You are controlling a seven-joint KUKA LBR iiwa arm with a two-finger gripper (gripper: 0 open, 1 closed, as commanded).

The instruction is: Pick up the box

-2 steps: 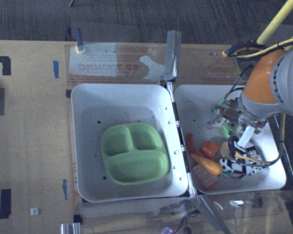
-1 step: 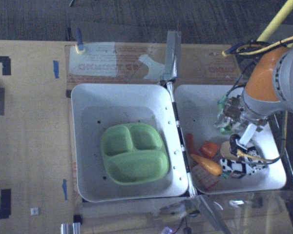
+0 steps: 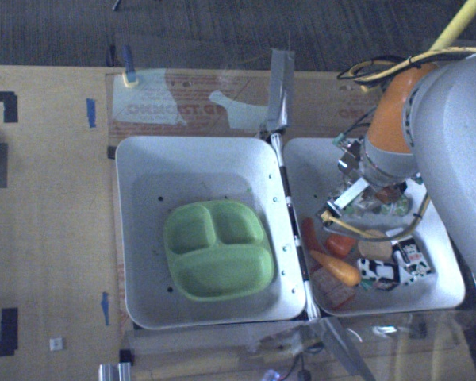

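You're in the approach step: the gripper (image 3: 363,195) hangs low in the right bin (image 3: 301,161), at the frame's right, over a heap of toy food. Whether it is released or clenched I cannot tell. The box (image 3: 399,262) — black and white, lower right of that bin — lies near it, apart and ungrasped. Next, you need to shift down-frame and descend squarely over it.

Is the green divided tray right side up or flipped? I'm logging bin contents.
Right side up. The green tray in the left bin shows its three hollow compartments facing upward.
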